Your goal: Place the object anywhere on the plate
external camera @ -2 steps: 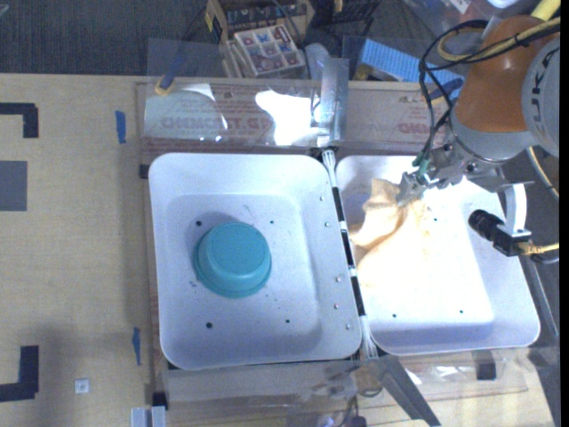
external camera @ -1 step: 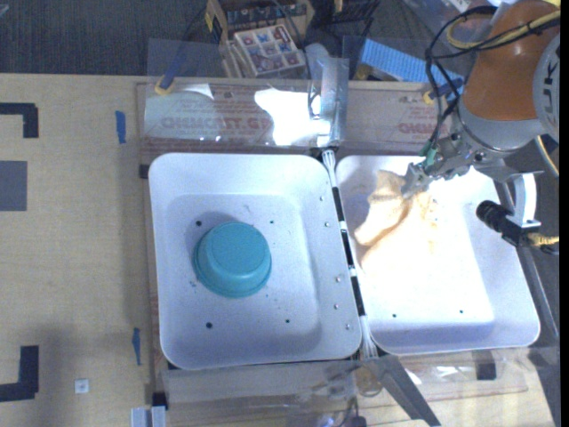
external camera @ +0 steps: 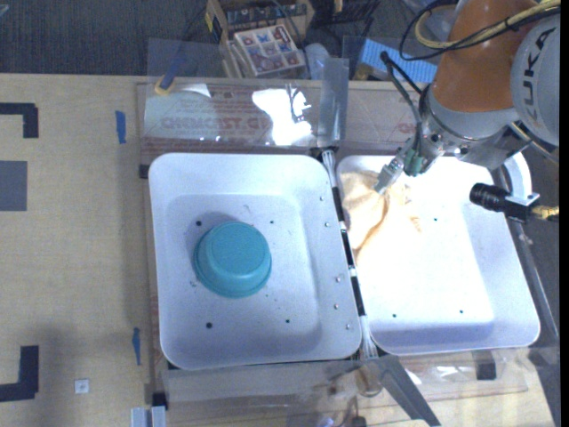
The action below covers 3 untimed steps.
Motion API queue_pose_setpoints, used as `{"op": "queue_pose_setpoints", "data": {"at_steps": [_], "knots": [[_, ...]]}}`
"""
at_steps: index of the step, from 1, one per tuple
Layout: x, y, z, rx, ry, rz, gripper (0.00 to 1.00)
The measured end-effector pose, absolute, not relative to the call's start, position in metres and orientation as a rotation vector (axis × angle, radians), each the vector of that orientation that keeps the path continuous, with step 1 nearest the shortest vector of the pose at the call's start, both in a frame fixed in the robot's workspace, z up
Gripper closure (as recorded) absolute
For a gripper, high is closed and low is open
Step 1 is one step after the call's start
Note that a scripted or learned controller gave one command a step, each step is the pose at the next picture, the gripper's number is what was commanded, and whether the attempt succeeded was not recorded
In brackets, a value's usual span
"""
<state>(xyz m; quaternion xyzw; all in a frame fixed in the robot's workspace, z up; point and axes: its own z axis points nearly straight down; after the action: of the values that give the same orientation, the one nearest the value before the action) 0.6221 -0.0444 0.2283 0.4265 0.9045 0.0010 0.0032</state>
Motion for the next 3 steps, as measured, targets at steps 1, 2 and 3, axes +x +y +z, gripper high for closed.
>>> {"op": "queue_pose_setpoints", "data": {"at_steps": [1,2,3], "knots": [[0.635,0.015,0.230,0.746,3.043,0.004,1.00],[0.645,0.074,0.237,0.129,3.130,0.005,1.00],[0.653,0.123,0.244,-0.007,3.133,0.005,1.00]]}}
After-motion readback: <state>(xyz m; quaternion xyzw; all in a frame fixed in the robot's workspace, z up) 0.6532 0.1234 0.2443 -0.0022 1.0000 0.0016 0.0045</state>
